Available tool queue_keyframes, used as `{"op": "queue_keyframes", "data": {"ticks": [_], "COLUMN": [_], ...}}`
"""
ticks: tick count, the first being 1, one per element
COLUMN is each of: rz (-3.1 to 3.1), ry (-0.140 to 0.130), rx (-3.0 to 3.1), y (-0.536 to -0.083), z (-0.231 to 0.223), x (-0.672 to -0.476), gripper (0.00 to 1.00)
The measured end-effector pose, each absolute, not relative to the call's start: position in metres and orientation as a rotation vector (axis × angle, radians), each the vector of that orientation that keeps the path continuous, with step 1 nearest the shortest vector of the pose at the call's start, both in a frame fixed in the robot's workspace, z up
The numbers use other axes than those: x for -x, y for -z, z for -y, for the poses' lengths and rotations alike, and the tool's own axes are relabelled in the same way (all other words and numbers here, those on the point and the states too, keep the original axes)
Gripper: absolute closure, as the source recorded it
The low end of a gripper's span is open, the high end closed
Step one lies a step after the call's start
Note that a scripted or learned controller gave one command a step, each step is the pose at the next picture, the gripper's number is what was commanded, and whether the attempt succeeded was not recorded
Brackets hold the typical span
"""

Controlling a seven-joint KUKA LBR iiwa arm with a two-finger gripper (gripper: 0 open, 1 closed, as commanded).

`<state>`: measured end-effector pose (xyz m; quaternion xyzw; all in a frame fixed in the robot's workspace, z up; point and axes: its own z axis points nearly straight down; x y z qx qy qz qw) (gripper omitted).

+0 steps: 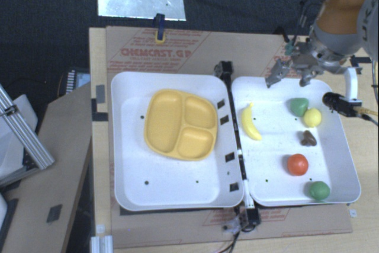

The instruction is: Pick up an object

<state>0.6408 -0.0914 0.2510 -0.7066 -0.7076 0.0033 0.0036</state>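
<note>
Nearest us, at the right bin's front edge, lies a green ball, with a red tomato behind it, then a brown lump, a lemon, a green pepper, and a banana toward the bin's left wall. We judge the approach step in hand: the tool hovers over the bin's far edge, fingers spread, gripping nothing. Next we need descent onto one object.

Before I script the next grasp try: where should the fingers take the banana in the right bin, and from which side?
Grip the banana across its thick middle, coming straight down from above. It lies flat and curved, long axis running up and down the view, with bare bin floor on both sides, so fingers probably close best across its narrow width.
</note>
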Motion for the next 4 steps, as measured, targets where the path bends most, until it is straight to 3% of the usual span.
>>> {"op": "queue_keyframes", "data": {"ticks": [1,4], "rz": [2.226,2.22], "ry": [0.001,0.0], "rx": [2.219,2.221], "y": [-0.257,-0.106], "z": [0.091,0.095], "x": [-0.643,-0.644], "gripper": [0.0,0.0]}}
